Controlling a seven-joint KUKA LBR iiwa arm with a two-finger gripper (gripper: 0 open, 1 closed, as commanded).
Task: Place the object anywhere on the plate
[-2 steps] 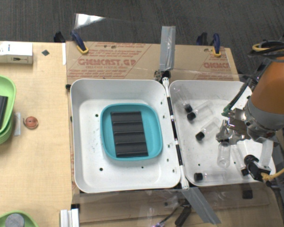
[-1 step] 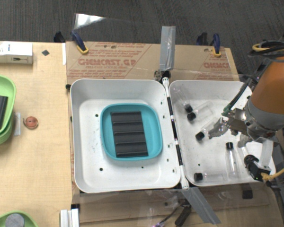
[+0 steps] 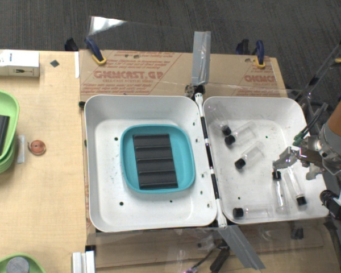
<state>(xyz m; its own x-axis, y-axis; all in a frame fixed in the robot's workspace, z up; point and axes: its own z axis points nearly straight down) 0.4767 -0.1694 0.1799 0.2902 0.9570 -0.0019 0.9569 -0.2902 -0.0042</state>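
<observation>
Two bins [image 3: 102, 152] — one plate [image 3: 128, 164] — five vials [image 3: 241, 134]

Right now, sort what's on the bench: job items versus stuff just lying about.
Job items:
teal plate in the left bin
clear vials with black caps in the right bin
pincer

Lying about:
green dish
white box
small orange disc

Dark grey carpet floor [image 3: 159, 16] is seen beyond the bench. A pale wooden benchtop [image 3: 45, 209] is covered in part by a printed cardboard sheet [image 3: 142, 70], held by blue-and-yellow clamps [image 3: 94, 50]. Lighting is even, with no hard shadows.
</observation>
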